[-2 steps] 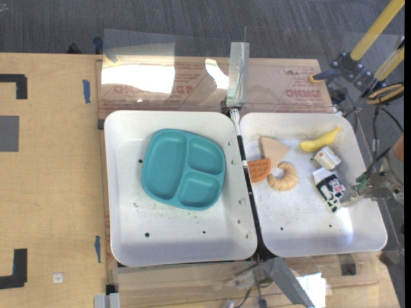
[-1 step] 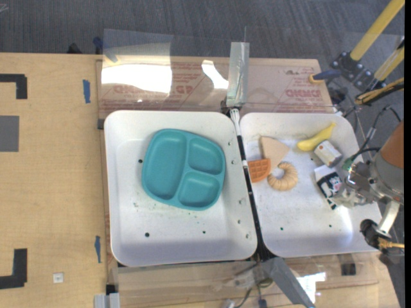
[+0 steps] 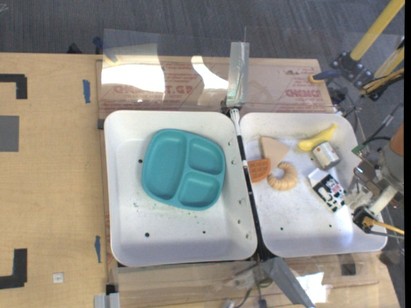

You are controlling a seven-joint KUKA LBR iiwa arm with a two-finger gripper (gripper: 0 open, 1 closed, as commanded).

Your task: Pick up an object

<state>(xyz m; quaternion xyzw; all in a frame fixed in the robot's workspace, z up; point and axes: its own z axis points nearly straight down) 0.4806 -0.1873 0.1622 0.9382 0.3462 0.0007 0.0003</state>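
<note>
Reaching in from the lower right of the frame, the gripper [image 3: 371, 197] sits at the right rim of the right bin [image 3: 308, 236] — too cluttered there to tell how it is set. The nearest candidate, a small black-and-white block [image 3: 328, 191], lies just to its left, its long axis slanting from upper left to lower right. Beyond it, toward the frame's middle, rest a silver cylinder [image 3: 324, 154], a yellow banana [image 3: 318, 138] and a tan croissant [image 3: 283, 176] — each farther off. A short move leftward looks enough.
</note>
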